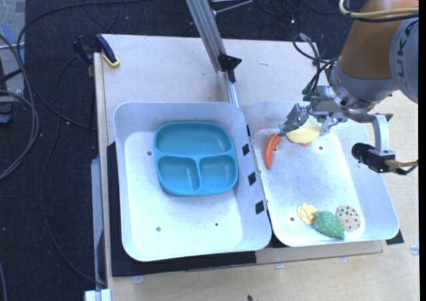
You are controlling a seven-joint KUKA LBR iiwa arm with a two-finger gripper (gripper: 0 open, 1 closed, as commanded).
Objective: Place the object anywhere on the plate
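Looking down at a slant, the camera takes in a desk [166, 60] carrying two shallow white bins side by side. The left bin [133, 226] holds a blue plate [196, 158] with three compartments, lying flat toward the bin's far half. The right bin [373, 186] holds the loose items. The arm [379, 33], grey with an orange band, reaches in from the right, and its gripper [307, 124] hangs over the far left corner of the right bin. A pale yellow object [303, 136] sits directly at the fingers, which spread a little to either side of it; whether they actually clamp it cannot be told from this angle. Just left of that object lies an orange carrot [269, 150], close to the bin's left wall and apart from the fingers. At the near side of the right bin, three things cluster together: a small yellow piece [306, 213], a green leafy piece [329, 224] touching it, and a round speckled cookie [347, 217] just to the right. A metal pole [203, 13] slants from the far edge down toward the gap between the bins.
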